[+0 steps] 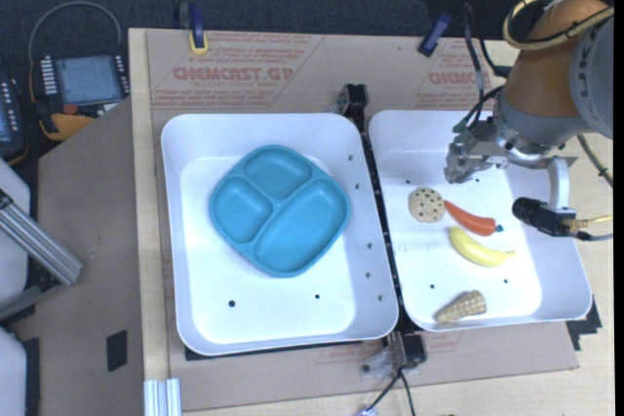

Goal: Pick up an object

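On the bench below my camera, two shallow white bins sit side by side on a brown board. My arm (561, 63), grey with an orange band, reaches in from the right, and its gripper (466, 163) hangs over the upper part of the right bin (414, 136). I see nothing between the fingers, and I cannot tell from this angle how far apart they stand. Just below the gripper lies a round speckled cookie (426, 205), with an orange carrot (472, 219) beside it and slanting down to the right. A yellow banana (478, 249) lies just under the carrot. An ice cream cone (461, 308) rests near the bin's lower edge, apart from the rest. The left bin (185, 209) holds a blue divided plate (279, 209) with three compartments, lying flat near its middle.
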Controlling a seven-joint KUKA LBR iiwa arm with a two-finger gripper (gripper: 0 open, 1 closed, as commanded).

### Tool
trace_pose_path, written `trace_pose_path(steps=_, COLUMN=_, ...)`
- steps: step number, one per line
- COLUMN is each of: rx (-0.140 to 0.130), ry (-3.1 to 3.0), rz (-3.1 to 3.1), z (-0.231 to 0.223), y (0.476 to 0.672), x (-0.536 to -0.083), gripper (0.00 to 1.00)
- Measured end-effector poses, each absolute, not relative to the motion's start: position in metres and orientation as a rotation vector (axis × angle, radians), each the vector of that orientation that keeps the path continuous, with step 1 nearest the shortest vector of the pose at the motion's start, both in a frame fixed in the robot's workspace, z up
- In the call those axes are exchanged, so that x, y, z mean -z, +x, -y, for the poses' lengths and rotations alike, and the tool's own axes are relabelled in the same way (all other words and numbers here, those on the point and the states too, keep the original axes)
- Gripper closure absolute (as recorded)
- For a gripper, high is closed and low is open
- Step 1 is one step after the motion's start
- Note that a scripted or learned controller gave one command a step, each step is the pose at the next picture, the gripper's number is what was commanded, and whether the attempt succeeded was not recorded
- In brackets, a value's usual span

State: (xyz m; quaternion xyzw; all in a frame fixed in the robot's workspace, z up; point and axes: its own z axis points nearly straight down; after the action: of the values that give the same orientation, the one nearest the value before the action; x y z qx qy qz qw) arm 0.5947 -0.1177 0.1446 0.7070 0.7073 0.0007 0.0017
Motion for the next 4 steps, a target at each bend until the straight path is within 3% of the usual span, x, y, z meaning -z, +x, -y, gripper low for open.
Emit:
trace_pose_path(steps=1, rx=-0.006, ry=2.215, rz=-2.219, z=0.110, y=0.595, x=-0.205, gripper=1.00)
trace_pose_path(steps=2, rx=-0.003, ry=2.218, rz=-2.220, z=0.109, y=0.596, x=-0.218, gripper=1.00)
trace_pose_path(steps=4, rx=0.002, ry=2.219, rz=-2.230, z=-0.002, y=0.575, x=-0.215, gripper=1.00)
